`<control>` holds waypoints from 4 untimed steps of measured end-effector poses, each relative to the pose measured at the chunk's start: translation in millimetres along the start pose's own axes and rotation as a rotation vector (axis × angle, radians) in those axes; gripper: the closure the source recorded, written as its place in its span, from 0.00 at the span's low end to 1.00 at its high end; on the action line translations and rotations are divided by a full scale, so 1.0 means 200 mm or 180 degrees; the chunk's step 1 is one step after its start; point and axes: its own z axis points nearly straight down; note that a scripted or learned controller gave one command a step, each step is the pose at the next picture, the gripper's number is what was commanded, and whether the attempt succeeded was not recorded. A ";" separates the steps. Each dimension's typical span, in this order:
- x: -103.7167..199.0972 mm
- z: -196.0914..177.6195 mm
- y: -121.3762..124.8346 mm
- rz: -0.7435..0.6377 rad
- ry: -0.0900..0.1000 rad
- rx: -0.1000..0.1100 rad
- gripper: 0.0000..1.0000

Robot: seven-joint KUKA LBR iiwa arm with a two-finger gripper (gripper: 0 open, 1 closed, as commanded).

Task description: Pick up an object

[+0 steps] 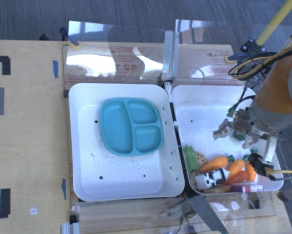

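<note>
My gripper point(233, 135) hangs over the middle of the right bin point(194, 106), its fingers spread open with nothing between them. Below it, at the bin's front edge, lies a heap of toys: an orange carrot point(215, 164), a second carrot point(237, 166), a green leafy piece point(190, 157), a black and white toy point(211, 180) and a red piece point(239, 177). The gripper stands a little above and behind the heap, apart from every toy.
The left bin point(82, 174) bears a blue divided plate point(131, 126). A metal divider point(169, 57) rises between the bins at the back. Cables point(253, 65) hang at the upper right beside the arm point(280, 96).
</note>
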 end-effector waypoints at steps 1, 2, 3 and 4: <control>0.04 0.27 -0.18 -0.0586 0.0012 -0.0042 0.00; 0.01 0.29 -0.18 -0.1494 0.0006 -0.0099 0.00; 0.01 0.23 -0.17 -0.1489 -0.0002 -0.0114 1.00; 0.01 0.24 -0.17 -0.1489 -0.0001 -0.0109 0.00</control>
